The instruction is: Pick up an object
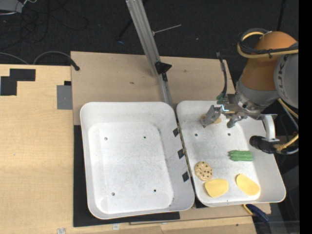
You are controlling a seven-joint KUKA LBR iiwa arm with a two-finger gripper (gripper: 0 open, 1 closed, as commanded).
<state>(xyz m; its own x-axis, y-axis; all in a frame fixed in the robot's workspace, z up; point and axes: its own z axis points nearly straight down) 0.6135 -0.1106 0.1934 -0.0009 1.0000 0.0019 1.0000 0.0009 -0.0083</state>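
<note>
The tabletop (pixel 122 79) carries two shallow white bins side by side. The left bin (pixel 92 118) shows its speckled floor with a few small dark holes. The right bin (pixel 273 191) holds four small things, all gathered toward its near edge. A round tan cookie with dark chips (pixel 203 170) lies close to the bin's left wall. Just beside it, toward the near edge, sits a yellow oval piece (pixel 216 187), and a second yellow piece (pixel 247 184) lies near the bin's near right corner, a little apart from the first. A green ridged object (pixel 241 155) rests above the second yellow piece, toward the right wall.

The arm (pixel 263 67) reaches in from the right over the far part of the right bin. The tool (pixel 222 116) hangs above the far half of that bin with its two fingers spread apart and nothing between them. It stands well apart from all four things. A grey metal rail (pixel 146 43) rises at a slant from the tabletop behind the bins.
</note>
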